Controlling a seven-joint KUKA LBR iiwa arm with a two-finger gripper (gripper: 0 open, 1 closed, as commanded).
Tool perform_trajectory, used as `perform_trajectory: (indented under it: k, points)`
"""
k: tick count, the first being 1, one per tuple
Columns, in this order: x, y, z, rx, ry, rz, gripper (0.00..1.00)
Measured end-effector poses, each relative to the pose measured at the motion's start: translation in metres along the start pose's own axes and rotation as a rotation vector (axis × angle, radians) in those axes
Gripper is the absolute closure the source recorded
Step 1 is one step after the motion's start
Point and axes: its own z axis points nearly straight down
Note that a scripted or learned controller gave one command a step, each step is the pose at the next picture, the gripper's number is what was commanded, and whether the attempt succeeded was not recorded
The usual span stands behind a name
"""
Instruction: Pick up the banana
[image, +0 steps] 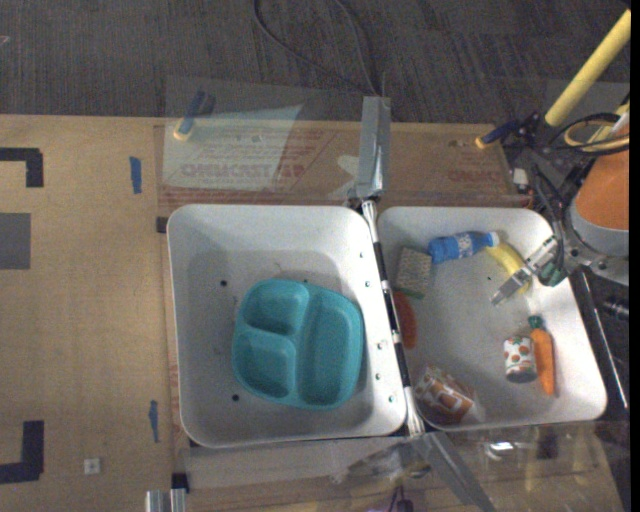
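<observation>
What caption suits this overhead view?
Gripper at the banana in the right bin; teal tray in the left bin.

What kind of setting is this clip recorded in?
Probably a robotics lab bench: two shallow white bins of toy food, blue tape marks on the board, and the arm's claw by the banana.

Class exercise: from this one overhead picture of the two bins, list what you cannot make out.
- Banana: its right end is hidden by the gripper, camera view.
- Small can: label too small to read.
- Wrapped item: blurred, kind unclear.
- Arm: cut off by the right edge.
</observation>
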Motion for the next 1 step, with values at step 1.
perform_trajectory:
  k: [1]
  points:
    - [-0.0275,0.0487,0.021,0.023,0.035,0.202,0.0]
